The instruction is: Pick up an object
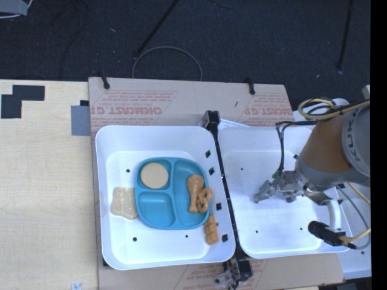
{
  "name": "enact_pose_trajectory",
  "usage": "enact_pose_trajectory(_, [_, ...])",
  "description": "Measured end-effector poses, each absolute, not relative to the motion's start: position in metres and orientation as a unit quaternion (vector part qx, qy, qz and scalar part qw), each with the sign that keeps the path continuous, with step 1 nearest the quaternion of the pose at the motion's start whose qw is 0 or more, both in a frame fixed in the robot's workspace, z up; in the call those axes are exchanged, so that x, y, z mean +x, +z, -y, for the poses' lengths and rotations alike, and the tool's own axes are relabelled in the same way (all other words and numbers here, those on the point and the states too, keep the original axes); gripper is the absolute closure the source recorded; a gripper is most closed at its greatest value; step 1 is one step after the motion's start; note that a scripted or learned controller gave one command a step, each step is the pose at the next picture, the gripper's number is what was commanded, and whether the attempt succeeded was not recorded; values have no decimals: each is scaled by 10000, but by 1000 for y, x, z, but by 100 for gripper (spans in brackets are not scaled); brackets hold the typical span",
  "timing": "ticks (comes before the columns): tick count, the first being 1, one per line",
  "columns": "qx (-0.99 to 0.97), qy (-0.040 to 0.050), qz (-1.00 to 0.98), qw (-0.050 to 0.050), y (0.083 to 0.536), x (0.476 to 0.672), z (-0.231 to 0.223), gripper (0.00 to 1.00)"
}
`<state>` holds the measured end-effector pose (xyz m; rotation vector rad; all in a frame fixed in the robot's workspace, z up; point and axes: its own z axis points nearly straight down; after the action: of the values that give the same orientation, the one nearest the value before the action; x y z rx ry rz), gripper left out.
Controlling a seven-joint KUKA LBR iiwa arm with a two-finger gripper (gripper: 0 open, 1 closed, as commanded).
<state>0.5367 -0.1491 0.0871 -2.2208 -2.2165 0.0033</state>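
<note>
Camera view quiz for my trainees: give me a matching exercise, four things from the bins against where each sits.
Things:
1. round cracker
2. pretzel
3. pale bread piece
4. gripper

Places:
A. right bin
B. blue tray's upper-left compartment
C. left bin's floor, left of the tray
D. tray's right compartment

Pairs: 1-B, 2-D, 3-C, 4-A

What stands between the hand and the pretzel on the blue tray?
The hand sits in the right bin; the pretzel lies on the blue tray in the left bin. The bins' adjoining walls stand between.
</note>
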Motion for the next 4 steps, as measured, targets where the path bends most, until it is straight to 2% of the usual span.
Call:
enact_pose_trajectory(1, [-7095,6,7047,16,98,537,150,100])
enact_pose_trajectory(4, [-7068,-4,7074,-8,258,528,160,100])
